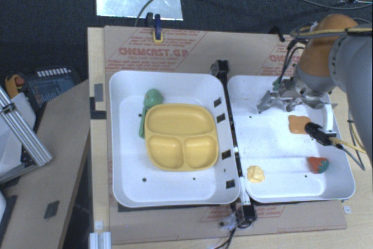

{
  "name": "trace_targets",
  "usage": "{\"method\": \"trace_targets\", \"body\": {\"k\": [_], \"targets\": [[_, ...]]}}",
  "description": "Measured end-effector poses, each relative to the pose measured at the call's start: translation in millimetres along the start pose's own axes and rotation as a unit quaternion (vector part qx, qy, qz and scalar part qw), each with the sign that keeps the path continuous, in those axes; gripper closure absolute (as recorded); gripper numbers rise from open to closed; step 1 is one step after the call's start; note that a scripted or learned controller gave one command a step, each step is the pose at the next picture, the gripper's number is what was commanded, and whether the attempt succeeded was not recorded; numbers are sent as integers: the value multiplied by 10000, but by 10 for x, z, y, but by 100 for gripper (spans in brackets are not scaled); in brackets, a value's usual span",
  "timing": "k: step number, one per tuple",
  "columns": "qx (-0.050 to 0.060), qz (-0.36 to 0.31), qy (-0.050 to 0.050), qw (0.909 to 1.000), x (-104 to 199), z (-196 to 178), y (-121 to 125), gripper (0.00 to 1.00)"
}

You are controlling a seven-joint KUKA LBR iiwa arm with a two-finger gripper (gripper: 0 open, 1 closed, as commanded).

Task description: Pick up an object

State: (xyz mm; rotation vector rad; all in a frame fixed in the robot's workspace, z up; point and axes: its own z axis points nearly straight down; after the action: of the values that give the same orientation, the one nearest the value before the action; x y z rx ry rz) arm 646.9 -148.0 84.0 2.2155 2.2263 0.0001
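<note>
nothing lifted yet. claw (277, 103) noted low over the far side of the right bin (274, 146), fingers apart, nothing held between them. candidates lying in that bin: orange piece (299, 123) nearest, yellow lump (255, 173), red-and-green piece (318, 164). grasp and lift are judged yet to be done.

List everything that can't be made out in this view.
Camera view:
- Green object: partly hidden by the yellow tray, so its shape is unclear.
- Red-and-green item: too small to identify.
- Yellow lump: too small to identify.
- Arm: cut off by the right edge.
</note>
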Motion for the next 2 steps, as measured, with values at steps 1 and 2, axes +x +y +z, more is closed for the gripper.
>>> {"method": "trace_targets", "body": {"k": [1, 2], "targets": [[-25, -9, -4, 10000, -1, -126, 15, 100], [-34, -3, -4, 10000, 53, -633, 116, 100]]}}
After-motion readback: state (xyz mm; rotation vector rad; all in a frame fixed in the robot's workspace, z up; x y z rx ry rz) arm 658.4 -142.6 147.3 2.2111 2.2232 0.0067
